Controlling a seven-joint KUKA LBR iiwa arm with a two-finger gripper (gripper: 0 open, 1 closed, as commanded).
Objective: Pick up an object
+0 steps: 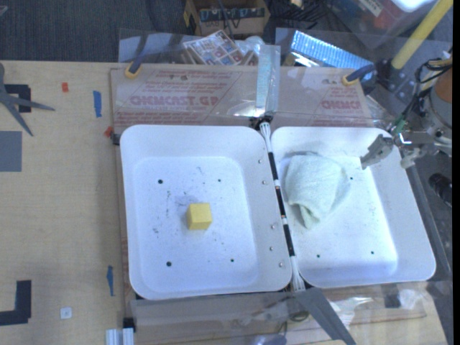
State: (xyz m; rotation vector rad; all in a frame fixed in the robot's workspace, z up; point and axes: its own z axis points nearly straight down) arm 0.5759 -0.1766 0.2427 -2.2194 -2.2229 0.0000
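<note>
Pretty evenly lit from overhead, kinda cool-toned. Both white bins (144,149) come out bright, nearly blown out on the rims. The yellow block (199,215) inside the left one throws almost no shadow. Clear sheeting (259,85) behind the bins catches glare. Overall soft and grainy, low-res.

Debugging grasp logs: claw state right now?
Claw: state cannot be told; it sits over the right white bin, apart from the crumpled pale cloth.

You have two smooth white plastic bins, the left bin (144,157) speckled with dark flecks, the right bin (388,243) cleaner. The towel (313,187) is soft, nubby cloth, pale and matt. The block (199,216) looks like matt yellow foam. The bench (50,214) is light wood grain.
</note>
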